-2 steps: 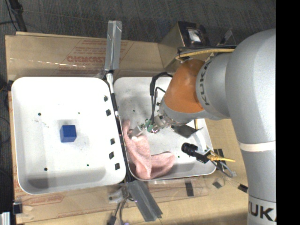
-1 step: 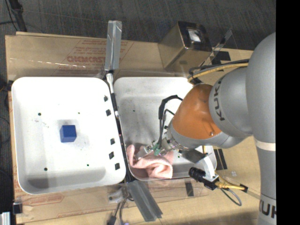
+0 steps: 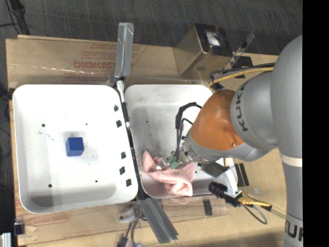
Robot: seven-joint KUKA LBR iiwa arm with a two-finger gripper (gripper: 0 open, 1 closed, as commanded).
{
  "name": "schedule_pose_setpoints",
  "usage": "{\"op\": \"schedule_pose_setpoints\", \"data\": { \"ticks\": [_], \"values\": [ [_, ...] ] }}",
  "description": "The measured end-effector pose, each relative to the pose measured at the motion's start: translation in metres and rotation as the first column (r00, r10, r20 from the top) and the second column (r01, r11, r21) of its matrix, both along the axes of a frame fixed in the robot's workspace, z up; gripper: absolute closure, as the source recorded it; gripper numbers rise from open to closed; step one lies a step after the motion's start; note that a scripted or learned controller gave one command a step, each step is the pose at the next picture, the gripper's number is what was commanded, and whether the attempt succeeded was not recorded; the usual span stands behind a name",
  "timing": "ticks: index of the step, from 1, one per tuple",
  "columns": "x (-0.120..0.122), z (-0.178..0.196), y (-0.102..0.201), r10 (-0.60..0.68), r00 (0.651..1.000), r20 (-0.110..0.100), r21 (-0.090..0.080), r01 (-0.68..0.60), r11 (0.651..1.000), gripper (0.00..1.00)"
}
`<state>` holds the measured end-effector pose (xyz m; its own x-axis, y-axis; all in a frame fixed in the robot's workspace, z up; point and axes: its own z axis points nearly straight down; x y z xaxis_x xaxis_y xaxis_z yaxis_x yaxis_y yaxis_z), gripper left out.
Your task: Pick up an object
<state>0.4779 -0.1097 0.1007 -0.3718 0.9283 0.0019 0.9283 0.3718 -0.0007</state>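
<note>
Grey arm point(image 3: 267, 112) over right bin point(image 3: 154, 99), claw point(image 3: 172, 162) at pink cloth point(image 3: 172, 178), grip unclear.

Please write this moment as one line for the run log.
arm: over right bin | end effector: low, at pink cloth | grasp: cannot confirm | blue cube: left bin, untouched

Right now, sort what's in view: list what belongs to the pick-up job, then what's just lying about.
Job:
- gripper, down at the cloth
- pink cloth, right bin
- blue cube, left bin

Lying about:
- cardboard sheet under the bins
- metal box behind the right bin
</note>
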Motion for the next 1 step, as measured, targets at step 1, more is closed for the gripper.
{"op": "schedule_pose_setpoints", "data": {
  "ticks": [1],
  "values": [
    [-0.0001,0.0000,-0.0001,0.000,1.000,0.000,0.000,0.000,1.000,0.00]
  ]
}}
